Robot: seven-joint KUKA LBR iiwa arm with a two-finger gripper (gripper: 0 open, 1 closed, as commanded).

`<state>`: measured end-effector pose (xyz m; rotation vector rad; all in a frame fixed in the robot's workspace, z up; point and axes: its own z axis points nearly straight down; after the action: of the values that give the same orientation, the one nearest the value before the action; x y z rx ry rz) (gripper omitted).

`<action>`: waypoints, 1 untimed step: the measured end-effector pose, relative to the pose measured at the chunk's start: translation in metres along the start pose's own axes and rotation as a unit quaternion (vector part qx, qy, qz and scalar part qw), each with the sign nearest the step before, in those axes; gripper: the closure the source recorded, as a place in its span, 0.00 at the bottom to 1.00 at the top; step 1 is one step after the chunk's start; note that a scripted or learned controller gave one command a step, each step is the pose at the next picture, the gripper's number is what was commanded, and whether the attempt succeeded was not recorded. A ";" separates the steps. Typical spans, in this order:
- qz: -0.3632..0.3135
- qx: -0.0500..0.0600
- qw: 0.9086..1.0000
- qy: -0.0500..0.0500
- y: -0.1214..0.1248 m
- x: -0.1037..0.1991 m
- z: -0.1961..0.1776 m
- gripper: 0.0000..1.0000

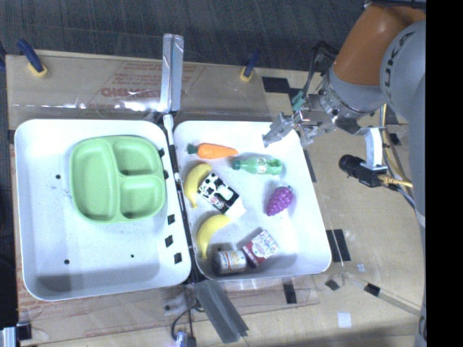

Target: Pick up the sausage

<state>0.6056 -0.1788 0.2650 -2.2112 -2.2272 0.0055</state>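
Note:
A small brown-labelled can [231,260] lies on its side at the near edge of the right bin [312,215]; it is the only thing here that could hold sausage, and I see no loose sausage. Beside it rests a red and white packet [260,246]. My gripper [288,137] hovers over the bin's far right corner, well away from the can. Its fingers are spread open with nothing between them. The nearest item to it is a green bottle [257,166], just below and to its left.
The right bin also holds a carrot [215,150], two bananas [194,183] [210,231], a black and white box [218,192] and purple grapes [280,200]. A green divided plate [118,177] sits in the left bin [43,215]. A metal bar [172,71] stands behind the bins' divide.

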 end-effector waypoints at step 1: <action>-0.003 0.001 1.000 0.000 0.001 0.001 -0.010 1.00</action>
<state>0.6064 -0.1776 0.2750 -2.2034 -2.2333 0.0060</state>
